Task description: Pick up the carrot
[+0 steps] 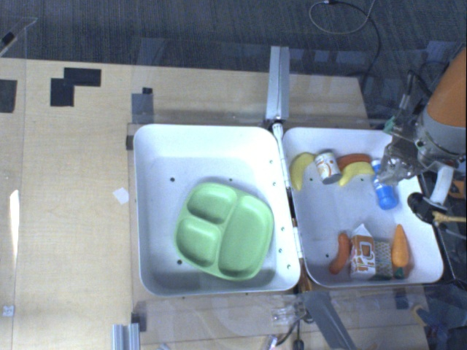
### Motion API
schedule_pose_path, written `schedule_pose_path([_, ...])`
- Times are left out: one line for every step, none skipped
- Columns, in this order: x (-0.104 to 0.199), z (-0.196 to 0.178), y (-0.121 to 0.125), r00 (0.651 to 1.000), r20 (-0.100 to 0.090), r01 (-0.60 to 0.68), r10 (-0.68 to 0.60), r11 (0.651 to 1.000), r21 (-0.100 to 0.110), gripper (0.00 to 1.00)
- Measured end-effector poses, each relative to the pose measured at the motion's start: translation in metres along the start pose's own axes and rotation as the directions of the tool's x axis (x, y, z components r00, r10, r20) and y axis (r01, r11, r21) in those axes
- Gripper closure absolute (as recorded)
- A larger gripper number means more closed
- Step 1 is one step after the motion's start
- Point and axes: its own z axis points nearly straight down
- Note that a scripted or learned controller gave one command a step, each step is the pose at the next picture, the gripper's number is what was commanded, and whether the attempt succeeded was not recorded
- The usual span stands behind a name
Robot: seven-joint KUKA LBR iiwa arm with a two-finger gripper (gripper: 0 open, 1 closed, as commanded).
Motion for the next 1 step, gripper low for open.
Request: schedule_pose_path([0.0001,-0.0004,0.0,1.0,0.0,0.0,0.0,1.0,0.0,0.0])
